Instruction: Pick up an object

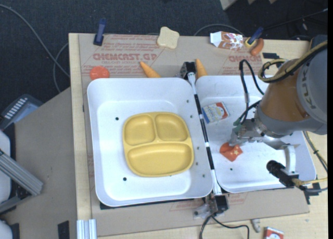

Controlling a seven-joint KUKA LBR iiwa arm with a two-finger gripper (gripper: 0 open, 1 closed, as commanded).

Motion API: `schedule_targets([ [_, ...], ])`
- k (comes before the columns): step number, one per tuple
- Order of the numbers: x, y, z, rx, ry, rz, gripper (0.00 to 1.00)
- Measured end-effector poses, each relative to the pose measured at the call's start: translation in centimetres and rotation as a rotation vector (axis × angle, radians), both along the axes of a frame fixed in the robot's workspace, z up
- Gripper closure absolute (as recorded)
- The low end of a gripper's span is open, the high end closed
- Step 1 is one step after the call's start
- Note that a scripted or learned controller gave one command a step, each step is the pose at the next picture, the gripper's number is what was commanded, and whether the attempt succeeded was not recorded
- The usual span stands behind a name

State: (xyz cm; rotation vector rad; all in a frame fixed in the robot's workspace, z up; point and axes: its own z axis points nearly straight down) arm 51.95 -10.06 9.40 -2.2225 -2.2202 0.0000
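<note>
The arm's bulk hides the gripper (pixel 240 135) — its state unreadable — just above a red object (pixel 230 151) near the right bin's (pixel 260 182) left edge.

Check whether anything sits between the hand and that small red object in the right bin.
Nothing visible does. The hand is directly above the red object in the right bin. The nearest other thing, a small white packet, lies apart, further back near the divider, off the path down.
</note>
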Motion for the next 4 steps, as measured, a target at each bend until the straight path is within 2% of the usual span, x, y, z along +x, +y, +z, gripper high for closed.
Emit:
schedule_targets([
  [1, 0.0, 0.0, 0.0, 0.0, 0.0, 0.0, 0.0],
  [2, -0.9, 0.4, -1.0, 0.001, 0.002, 0.0, 0.0],
  [3, -0.8, 0.4, 0.0, 0.001, 0.0, -0.001, 1.0],
  [4, -0.8, 0.4, 0.0, 0.001, 0.0, -0.001, 0.0],
])
